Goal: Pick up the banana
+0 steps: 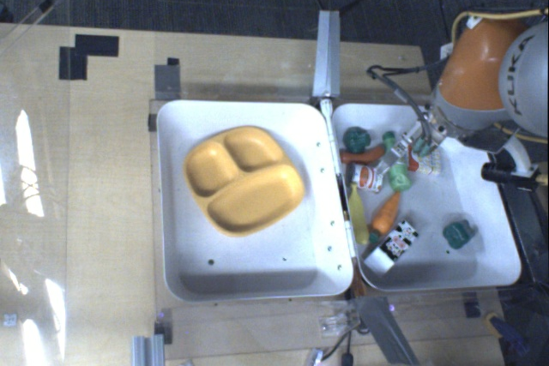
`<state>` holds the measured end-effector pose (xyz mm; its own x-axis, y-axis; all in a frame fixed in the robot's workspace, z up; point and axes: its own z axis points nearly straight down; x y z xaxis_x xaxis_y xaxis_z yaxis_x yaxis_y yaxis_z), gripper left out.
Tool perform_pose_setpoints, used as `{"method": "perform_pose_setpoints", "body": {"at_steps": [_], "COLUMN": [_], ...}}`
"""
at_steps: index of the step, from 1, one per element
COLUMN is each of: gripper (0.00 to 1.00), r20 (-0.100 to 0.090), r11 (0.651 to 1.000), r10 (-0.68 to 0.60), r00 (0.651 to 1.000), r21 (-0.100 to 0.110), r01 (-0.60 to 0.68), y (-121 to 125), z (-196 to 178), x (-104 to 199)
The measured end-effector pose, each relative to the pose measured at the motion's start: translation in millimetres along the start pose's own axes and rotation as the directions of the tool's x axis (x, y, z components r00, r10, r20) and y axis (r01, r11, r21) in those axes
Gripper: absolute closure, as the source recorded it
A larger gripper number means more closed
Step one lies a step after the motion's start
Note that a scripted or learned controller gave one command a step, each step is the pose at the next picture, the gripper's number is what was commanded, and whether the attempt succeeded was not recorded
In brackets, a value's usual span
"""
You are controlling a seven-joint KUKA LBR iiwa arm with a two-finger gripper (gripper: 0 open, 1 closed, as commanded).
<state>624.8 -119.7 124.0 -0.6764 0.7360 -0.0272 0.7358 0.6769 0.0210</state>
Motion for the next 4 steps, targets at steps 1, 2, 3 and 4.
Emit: {"method": "perform_pose_setpoints", "body": {"at_steps": [1, 2, 3, 4], "gripper": [0.00, 0.00, 0.00, 0.00], "r20": [-0.019, -0.025, -0.025, -0.021], "r11": [0.986, 0.990, 0.987, 1.000], "r10": [0.164, -0.137, -0.161, 0.001], "r00": [0.986, 0.990, 0.987, 1.000], "r21": [0.019, 0.013, 0.011, 0.016], "r01": [-0.164, 0.137, 0.161, -0.001], "y": [29, 28, 54, 2], "z": [-102, -62, -80, -98], "x": [46, 68, 83, 27]}}
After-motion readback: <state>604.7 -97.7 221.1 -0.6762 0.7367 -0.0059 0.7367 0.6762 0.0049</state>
